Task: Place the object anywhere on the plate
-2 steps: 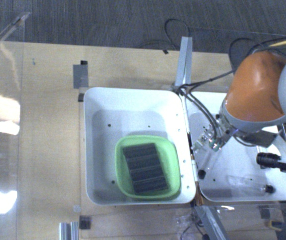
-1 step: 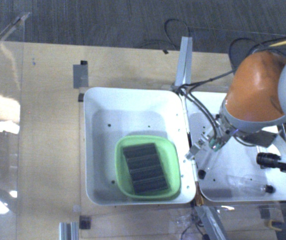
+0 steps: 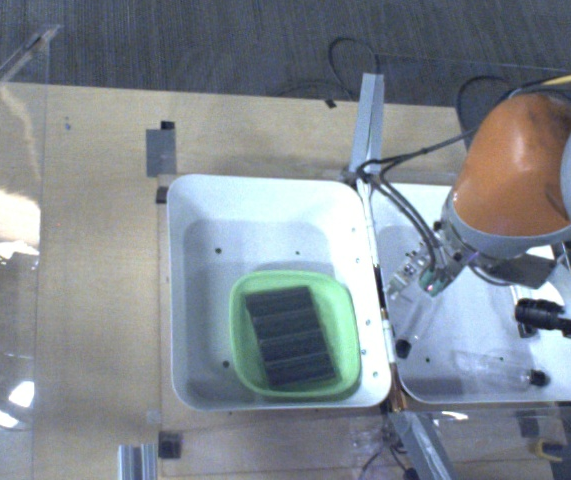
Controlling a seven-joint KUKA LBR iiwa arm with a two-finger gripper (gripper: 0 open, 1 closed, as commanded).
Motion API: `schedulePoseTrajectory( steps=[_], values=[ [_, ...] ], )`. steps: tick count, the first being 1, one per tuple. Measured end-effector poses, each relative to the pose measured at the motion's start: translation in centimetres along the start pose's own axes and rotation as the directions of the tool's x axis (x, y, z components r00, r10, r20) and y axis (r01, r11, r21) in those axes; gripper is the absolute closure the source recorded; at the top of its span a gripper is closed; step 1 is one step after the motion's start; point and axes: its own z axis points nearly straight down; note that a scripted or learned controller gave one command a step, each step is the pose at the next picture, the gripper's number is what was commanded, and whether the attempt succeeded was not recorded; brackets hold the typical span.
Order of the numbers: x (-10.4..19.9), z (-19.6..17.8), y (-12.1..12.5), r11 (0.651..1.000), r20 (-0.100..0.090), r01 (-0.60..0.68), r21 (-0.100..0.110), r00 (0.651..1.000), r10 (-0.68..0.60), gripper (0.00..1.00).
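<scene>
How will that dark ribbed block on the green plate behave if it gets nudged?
The dark ribbed block lies flat and broad, so tipping or rolling seems unlikely. Its ridges look soft, perhaps foam: probably light. The green plate has a raised rim that should check sliding.

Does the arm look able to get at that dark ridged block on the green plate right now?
Probably yes. The dark ridged block lies uncovered on the green plate in the left bin, while the arm hangs over the right bin.

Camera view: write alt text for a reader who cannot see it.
A dark ridged rectangular object lies on a light green plate in the left white bin. The grey arm with its orange band hangs over the right white bin, its gripper near the wall between the bins.
</scene>
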Motion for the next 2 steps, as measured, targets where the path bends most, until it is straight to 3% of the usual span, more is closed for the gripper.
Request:
schedulePoseTrajectory(
  steps=[1,2],
  values=[
    [2.1,5.1,0.8,0.980,-0.009,0.200,0.006,0.980,-0.200,1.00],
    [1.9,3.9,1.0,0.980,-0.003,0.200,0.000,0.980,-0.200,1.00]
  ],
)
